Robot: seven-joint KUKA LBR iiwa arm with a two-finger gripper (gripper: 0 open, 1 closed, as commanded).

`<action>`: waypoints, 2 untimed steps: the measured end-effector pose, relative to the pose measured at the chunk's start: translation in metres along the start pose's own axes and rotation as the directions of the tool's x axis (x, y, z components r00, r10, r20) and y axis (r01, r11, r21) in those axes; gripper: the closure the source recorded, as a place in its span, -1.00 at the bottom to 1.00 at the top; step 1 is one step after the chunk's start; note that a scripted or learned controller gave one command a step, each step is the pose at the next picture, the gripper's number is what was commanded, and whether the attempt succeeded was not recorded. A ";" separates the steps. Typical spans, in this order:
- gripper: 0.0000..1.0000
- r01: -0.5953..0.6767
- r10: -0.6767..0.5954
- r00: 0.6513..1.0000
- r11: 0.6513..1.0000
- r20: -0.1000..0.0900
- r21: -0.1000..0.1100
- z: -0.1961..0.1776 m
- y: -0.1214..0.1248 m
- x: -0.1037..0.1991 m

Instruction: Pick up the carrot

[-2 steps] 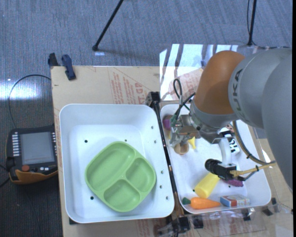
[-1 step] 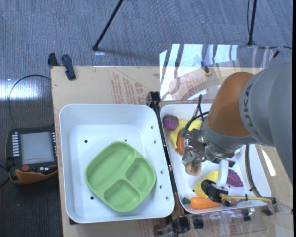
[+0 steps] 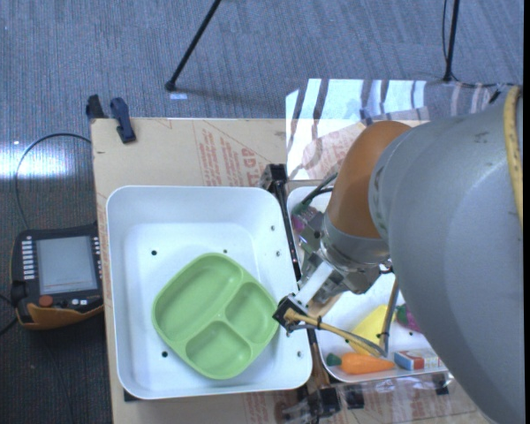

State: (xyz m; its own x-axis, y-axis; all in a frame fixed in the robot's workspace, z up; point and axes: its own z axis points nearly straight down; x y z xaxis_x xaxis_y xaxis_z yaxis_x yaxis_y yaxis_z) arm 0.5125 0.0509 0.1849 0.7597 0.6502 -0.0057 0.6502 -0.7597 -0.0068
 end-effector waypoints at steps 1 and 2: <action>1.00 -0.226 0.226 0.974 0.974 0.002 0.001 0.000 -0.067 0.007; 1.00 -0.491 0.491 0.871 0.871 -0.004 -0.001 0.000 -0.063 0.005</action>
